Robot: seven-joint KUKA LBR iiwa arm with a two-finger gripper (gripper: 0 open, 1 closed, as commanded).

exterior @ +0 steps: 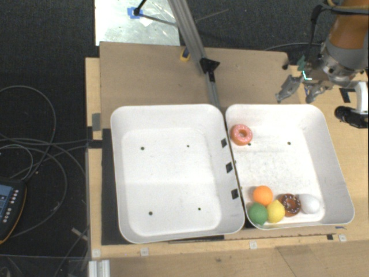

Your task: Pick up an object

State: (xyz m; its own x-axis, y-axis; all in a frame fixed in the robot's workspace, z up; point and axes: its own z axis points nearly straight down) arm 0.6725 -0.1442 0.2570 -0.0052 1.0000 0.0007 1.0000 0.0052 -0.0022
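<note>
At near edge of bench, R bin corner: cluster of small objs, all packed together.
Green ball [258, 213]: nearest-left of cluster, touching yellow lemon [276, 211] beside it.
Orange ball [263, 195]: just behind the green one + lemon, touching both.
Choc donut [289, 203]: right of lemon, dark w/ sprinkles, against it.
White egg [309, 203]: rightmost of cluster, just beside choc donut, near bin's near-right wall.
Right bin [331, 149]: shallow, white; cluster in near-left corner, mid floor bare.
Left bin [173, 172]: shallow, white, side by side w/ right bin, walls touching along the middle.
Pink donut [241, 134]: far-left part of right bin, lying flat, alone, well apart from cluster.
Gripper [300, 91]: over bench just beyond right bin's far rim, near its right half; fingers spread apart, nothing between them. Well apart from all objs.
Arm [346, 33]: grey w/ orange band, comes in from the right at far side.
Tripod leg [190, 27]: grey pole slanting across far bench toward the bins' join.
</note>
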